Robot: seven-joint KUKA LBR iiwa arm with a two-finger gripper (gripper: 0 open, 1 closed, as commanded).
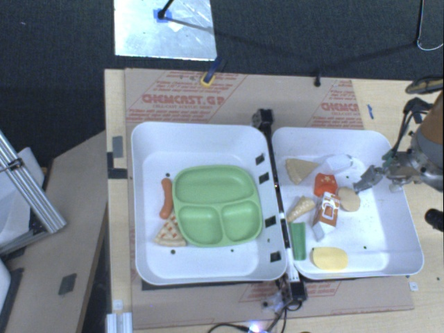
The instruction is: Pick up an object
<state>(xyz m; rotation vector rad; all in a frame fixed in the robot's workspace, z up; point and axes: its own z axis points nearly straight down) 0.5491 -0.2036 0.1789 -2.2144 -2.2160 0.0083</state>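
Note:
The right bin (402,255) holds several toy foods: a beige wedge (301,170), a white piece (340,163), a red block (325,184), a round tan piece (349,200), an orange and white carton (327,211), a pale cone (302,207), a green stick (297,241) and a yellow block (329,258). My gripper (378,176) hangs over the right side of this bin, just right of the round tan piece and the red block. Nothing is visibly held in it.
The left bin (149,151) carries a green divided plate (216,205), with a sausage (166,196) and a pizza slice (170,233) lying to its left. A black divider (272,186) runs between the bins. A metal sheet (164,19) lies beyond the bench.

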